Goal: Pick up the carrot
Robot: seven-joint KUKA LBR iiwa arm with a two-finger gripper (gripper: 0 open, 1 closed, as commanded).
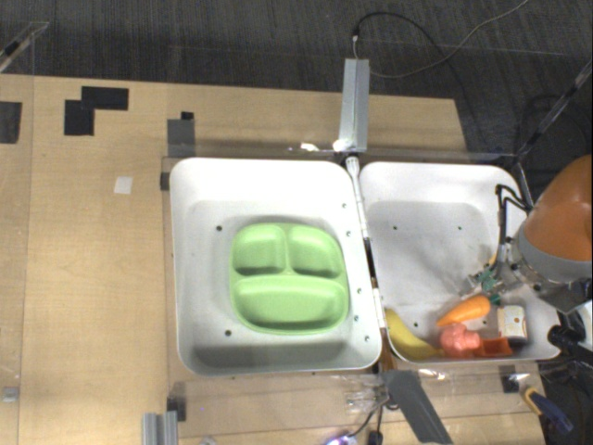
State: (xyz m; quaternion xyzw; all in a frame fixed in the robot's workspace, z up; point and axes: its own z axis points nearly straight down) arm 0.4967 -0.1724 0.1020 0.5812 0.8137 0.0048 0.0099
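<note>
Gripper (489,284) beside carrot (463,311); arm (561,222) angled down.

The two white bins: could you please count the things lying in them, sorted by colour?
Green: 1, divided plate
Orange: 1, carrot
Yellow: 1, banana
Pink: 1, pink item
Red: 1, red block
Pale: 1, pale block
Total: 6

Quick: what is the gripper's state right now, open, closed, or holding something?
Gripper: cannot be told; it sits right by the carrot in the right bin.
</note>
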